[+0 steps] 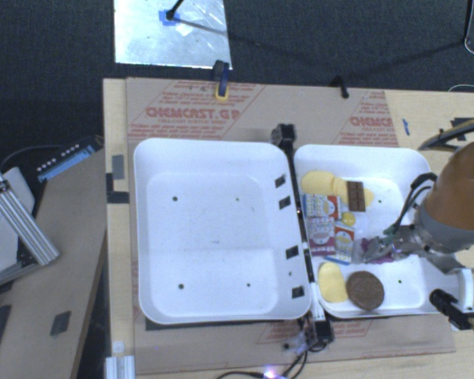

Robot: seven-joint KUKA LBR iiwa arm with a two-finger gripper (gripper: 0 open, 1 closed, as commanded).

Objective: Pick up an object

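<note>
While the gripper (377, 249) fingers can't really be told open or closed, two soft yellow lumps (317, 182) and one round brown disc (365, 289) are seen

Grey arm (450, 227), orange band (black cables)

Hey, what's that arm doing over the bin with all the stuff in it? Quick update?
Pincer low in right bin, beside printed packets. Nothing visibly held. Brown disc and yellow pieces close by, crowding the spot.
</note>
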